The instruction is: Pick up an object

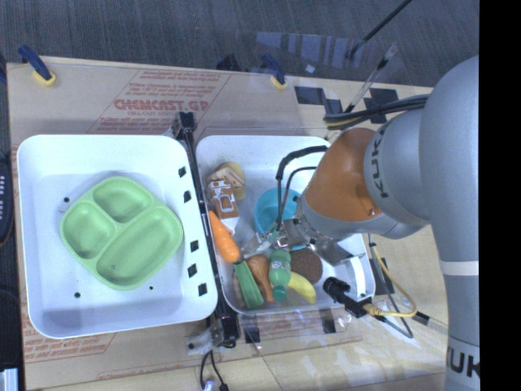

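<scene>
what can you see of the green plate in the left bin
The green plate is pale green, smooth like plastic, with rounded corners and three hollows: two smaller ones toward the top and left, one long one at the lower right. It lies flat and turned at a slant on the floor of the left bin, touching nothing else.

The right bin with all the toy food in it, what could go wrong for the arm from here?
1. The carrot, green bottle, banana and brown disc lie packed together, so the gripper may nudge or catch a neighbour instead of one clean item.
2. The blue cup sits right beside the wrist and could be knocked.
3. The pile lies close to the right bin front wall, so things may get pushed against it.
</scene>
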`<state>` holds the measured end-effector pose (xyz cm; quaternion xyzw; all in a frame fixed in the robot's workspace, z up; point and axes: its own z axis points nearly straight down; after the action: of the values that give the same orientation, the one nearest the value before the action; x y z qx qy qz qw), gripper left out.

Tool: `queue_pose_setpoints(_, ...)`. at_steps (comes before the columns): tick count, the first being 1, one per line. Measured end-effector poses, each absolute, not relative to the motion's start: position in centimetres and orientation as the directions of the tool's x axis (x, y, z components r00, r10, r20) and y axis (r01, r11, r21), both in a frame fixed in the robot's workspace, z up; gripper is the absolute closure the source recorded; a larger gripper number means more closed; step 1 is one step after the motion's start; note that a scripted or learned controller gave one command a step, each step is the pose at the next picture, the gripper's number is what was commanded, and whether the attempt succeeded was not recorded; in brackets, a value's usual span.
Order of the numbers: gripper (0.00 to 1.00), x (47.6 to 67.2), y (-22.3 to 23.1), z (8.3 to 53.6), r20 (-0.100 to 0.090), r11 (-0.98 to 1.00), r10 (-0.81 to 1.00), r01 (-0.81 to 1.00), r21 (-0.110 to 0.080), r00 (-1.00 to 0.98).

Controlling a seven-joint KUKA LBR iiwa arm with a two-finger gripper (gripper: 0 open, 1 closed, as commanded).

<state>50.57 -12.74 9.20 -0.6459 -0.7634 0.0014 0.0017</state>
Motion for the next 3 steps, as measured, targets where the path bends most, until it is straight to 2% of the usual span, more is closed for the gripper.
queue_pose_setpoints(1, 0.0, 59.7, -13.5, 9.2, -0.001, 0.105, 0.994, 0.994, -0.006, -0.105)
queue_pose_setpoints(2, 1.0, 60.0, -13.6, 10.6, -0.006, 0.114, 0.993, 0.993, -0.003, -0.114)
queue_pose_setpoints(3, 1.0, 56.1, -15.2, 9.8, 0.02, -0.371, 0.929, 0.929, 0.004, 0.37)
